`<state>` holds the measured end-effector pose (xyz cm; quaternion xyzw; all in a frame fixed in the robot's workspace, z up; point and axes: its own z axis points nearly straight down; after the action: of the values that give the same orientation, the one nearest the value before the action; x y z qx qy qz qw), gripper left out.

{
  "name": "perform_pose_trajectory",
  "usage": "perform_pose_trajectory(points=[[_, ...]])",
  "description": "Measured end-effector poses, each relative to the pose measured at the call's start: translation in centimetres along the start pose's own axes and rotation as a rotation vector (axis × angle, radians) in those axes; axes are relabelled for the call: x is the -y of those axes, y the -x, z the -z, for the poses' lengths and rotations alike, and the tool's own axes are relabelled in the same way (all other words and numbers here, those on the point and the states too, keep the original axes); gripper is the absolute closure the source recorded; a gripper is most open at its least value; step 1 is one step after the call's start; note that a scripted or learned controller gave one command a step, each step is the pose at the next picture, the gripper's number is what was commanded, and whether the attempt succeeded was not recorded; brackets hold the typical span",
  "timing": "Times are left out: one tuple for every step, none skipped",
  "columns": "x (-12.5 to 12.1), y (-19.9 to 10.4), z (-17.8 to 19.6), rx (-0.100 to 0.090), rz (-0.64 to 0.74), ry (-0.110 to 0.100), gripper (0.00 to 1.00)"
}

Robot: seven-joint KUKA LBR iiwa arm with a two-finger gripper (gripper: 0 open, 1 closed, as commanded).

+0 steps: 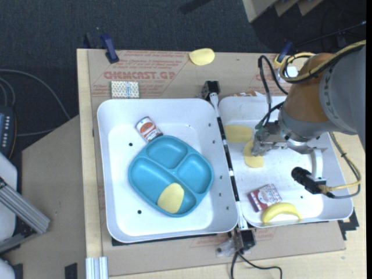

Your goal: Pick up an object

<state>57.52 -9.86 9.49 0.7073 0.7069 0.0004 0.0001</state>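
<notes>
My gripper (260, 145) hangs low in the right bin (331, 205), at its left side. It is right over a small yellow piece (253, 160) and just right of a pale yellow slab (238, 133). Whether anything sits between the fingers is hidden by the wrist. Nearer the front of that bin lie a red-and-white packet (265, 196) and a yellow banana (281, 213). The left bin (116, 127) holds a blue divided plate (170, 174) with a yellow piece (171, 198) in its front compartment, and a small red-and-white can (149, 129) behind it.
The arm's grey body and orange band (308, 95) cover the right bin's back right part. A black cable connector (307, 179) hangs above the bin's right side. On the bench behind the bins lie a yellow lemon-like piece (201, 56) and a small patterned packet (125, 89).
</notes>
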Motion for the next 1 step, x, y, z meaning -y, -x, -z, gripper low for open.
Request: perform_pose_trajectory(points=[[0.01, 0.00, 0.00, 0.000, 0.000, 0.000, 0.00]])
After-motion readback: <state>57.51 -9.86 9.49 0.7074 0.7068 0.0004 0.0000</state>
